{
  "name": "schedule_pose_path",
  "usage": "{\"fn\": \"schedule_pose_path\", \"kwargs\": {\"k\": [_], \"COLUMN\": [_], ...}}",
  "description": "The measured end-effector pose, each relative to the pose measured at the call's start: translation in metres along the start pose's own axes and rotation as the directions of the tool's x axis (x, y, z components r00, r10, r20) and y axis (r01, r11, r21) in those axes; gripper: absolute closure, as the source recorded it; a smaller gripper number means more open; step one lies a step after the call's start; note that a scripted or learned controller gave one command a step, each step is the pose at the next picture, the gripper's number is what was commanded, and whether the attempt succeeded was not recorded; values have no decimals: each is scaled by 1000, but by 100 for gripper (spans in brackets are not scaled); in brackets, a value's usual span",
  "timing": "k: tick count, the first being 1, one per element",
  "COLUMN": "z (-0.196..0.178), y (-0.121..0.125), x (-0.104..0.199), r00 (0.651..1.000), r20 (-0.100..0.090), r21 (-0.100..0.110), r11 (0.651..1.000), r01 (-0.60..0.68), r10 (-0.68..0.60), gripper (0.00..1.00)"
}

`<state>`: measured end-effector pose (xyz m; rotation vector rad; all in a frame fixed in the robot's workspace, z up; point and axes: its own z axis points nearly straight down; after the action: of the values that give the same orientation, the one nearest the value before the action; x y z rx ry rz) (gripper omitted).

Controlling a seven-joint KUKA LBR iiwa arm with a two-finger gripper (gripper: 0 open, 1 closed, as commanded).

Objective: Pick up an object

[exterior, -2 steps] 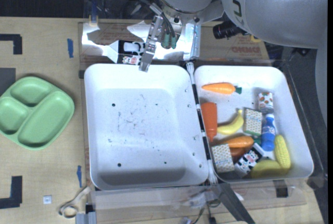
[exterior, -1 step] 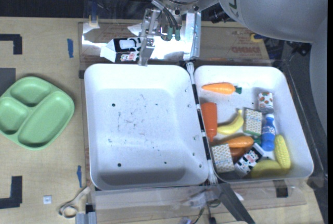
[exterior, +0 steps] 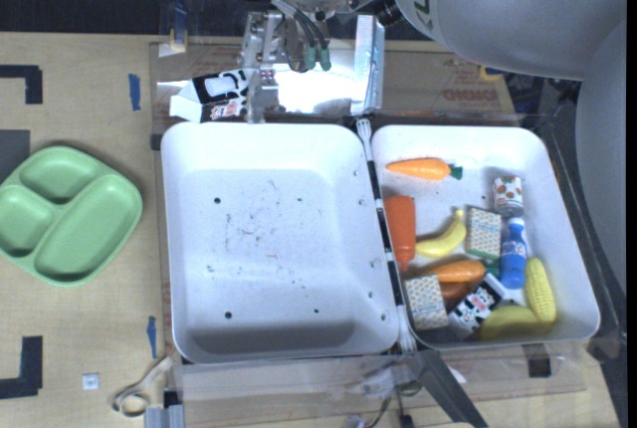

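The end effector (exterior: 311,68) hung up high, past the far edge of the bins. Its two fingers were spread wide apart, one on each side, and nothing was between them. So I'd say the job had hardly started: no object was picked up yet. The arm would need to come down over the right bin and close on something.

The left bin (exterior: 194,152) was just below the end effector. It had nothing to grab in it, just some little marks and dots on its white floor.

The right bin (exterior: 562,207) held all the toys. A carrot (exterior: 420,169) lay near the far side. Below it were a long orange piece (exterior: 400,227), a banana (exterior: 444,238), a corn cob (exterior: 538,287), a small blue bottle (exterior: 513,254), a little can (exterior: 507,192) and some small boxes (exterior: 484,233), all packed close and touching.

Well off to the left, a green tray (exterior: 68,215) with three parts sat on the tabletop (exterior: 80,107).
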<state>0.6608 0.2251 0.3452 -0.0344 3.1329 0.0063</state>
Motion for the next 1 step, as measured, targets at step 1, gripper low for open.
{"fn": "schedule_pose_path", "kwargs": {"k": [1], "z": [38], "y": [-1], "x": [-6], "r00": [1000], "r20": [-5], "r21": [1], "r11": [1000], "r01": [-17], "r10": [17], "gripper": [100]}}
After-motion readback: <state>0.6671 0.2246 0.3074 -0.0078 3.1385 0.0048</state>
